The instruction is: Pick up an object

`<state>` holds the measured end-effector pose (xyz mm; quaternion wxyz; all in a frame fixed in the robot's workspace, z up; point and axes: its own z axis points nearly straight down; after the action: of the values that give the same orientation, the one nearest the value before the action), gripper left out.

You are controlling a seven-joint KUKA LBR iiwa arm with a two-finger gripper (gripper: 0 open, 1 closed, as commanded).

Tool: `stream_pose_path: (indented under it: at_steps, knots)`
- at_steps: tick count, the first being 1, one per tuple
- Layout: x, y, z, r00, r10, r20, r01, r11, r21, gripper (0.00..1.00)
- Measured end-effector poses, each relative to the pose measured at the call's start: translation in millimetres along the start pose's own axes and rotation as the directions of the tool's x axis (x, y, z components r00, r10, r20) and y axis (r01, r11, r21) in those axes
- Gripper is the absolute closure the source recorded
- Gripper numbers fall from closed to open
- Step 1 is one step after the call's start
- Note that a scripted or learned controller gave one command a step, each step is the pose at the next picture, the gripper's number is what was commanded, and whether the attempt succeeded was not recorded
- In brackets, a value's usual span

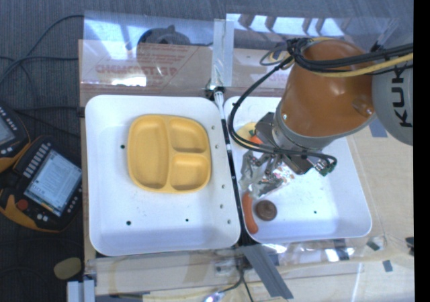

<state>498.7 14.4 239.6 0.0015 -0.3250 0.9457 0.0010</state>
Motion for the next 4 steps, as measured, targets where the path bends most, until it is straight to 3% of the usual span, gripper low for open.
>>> stream_pose_path:
  at_steps: [1, 2, 3, 4]
  knots:
    - [10.9, -12.2, 13.0, 0.995, -0.102, -0.002, 0.102, 0.995, 0.001, 1.0]
    - [13.5, -24.0, -42.6, 0.836, -0.548, 0.001, 0.548, 0.836, -0.001, 1.0]
    - [35.4, -22.1, -11.7, 0.619, -0.786, 0.001, 0.786, 0.619, -0.003, 1.0]
    - [50.4, -40.6, 3.5, 0.259, -0.966, 0.004, 0.966, 0.259, -0.004, 1.0]
